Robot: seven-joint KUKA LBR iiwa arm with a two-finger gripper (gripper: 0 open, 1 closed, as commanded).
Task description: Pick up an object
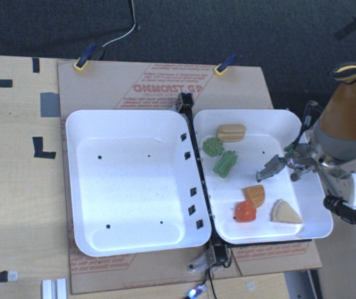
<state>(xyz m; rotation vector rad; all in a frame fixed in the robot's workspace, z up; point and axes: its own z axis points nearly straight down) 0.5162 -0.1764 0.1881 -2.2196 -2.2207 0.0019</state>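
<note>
Cardboard [159, 83] under both bins; the left bin [78, 167] sits beside the right bin [271, 232], where I see a green broccoli piece [213, 146], bread roll [231, 132], green pickle [225, 164], red tomato [245, 212], orange chunk [255, 195] and cheese wedge [285, 212]. My gripper [271, 168] hovers above the orange chunk, fingers apart, gripping nothing.

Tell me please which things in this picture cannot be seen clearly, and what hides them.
- Gripper, camera view: small and blurred over the right bin, so its finger state is unreadable.
- Arm: cut off by the picture's right side.
- Green pieces: too small to tell whether they are one item or two touching.
- Clamp below the bins: blurred, partly under the rims.
</note>
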